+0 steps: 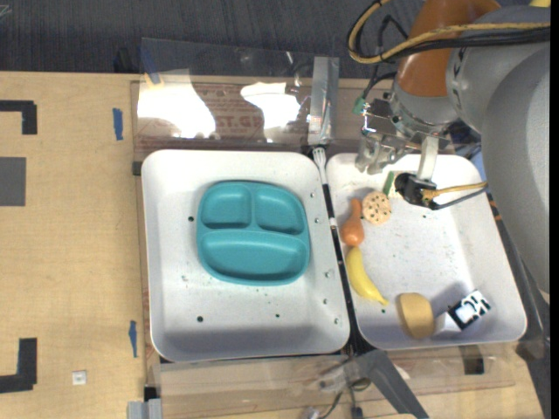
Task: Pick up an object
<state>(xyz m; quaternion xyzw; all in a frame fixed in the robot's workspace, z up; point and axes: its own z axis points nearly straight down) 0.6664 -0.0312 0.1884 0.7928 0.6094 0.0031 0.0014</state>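
Gripper (397,154) hangs at the right bin's (502,260) far edge; its grip state cannot be judged. One banana (362,278) lies against that bin's left wall, long axis running near-to-far, curved. Nearby: one carrot (352,223), one cookie (376,207), one bread piece (417,313). One teal tray (254,232) fills the left bin (166,260) on a tan bench (65,234).
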